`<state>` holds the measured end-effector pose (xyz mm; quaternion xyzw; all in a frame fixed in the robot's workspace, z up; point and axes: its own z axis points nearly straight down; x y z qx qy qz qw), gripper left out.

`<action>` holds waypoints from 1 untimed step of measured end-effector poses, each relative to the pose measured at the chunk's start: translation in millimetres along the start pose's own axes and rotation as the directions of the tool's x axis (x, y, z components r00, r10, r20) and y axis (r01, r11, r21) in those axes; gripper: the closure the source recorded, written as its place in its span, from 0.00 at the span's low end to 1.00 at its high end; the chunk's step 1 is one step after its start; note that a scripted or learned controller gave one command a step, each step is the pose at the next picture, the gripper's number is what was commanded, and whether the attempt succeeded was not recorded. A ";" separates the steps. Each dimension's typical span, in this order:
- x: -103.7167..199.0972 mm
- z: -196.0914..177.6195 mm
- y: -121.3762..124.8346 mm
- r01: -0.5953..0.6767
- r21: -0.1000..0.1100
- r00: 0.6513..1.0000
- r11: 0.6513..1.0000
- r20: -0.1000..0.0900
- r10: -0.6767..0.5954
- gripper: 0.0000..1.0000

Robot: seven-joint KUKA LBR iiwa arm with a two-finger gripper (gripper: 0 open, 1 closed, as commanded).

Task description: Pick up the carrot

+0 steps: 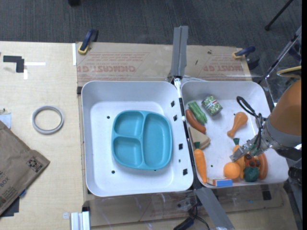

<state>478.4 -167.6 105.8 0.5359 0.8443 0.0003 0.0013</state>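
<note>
Printed in red, upside down, on the brown cardboard sheet (144,63) behind the bins: "CHEMCAST GP". "BOX" legible on the brown paper bag (17,164) at the left edge. Low in the right white bin (249,86), among toy food at its near right corner: the grey two-finger gripper (245,152), just above a round orange fruit (231,170); cannot tell how far open, nor whether anything is held. Along the right bin's left wall, near the front: the long orange plastic carrot (200,164), apart from the gripper. In the left white bin (96,128): a turquoise three-compartment plate (142,140).
</note>
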 end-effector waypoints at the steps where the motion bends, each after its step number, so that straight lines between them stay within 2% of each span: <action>1: 45.6 -87.3 49.2 -0.043 0.002 0.999 0.999 -0.001 0.043 1.00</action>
